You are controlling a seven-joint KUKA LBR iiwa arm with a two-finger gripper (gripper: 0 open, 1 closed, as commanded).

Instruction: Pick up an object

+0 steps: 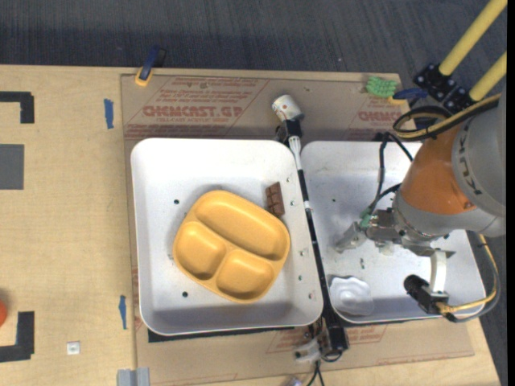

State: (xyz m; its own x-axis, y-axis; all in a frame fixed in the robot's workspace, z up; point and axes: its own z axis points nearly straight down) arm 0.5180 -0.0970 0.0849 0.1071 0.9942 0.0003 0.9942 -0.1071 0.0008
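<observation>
hovering low in right bin [459, 292], tool [354, 236] w/ nothing in it; can't tell if spread or pressed. white lump [352, 292] just below it, near front wall. go straight down over lump, squeeze slow. yellow tray [232, 245] in left bin [161, 215], too big.

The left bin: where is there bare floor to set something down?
In the left bin, bare floor lies along the far wall and far-left corner, and in a strip left of the yellow divided tray. Its middle is crowded by that tray, with a small brown block between it and the right wall.
</observation>
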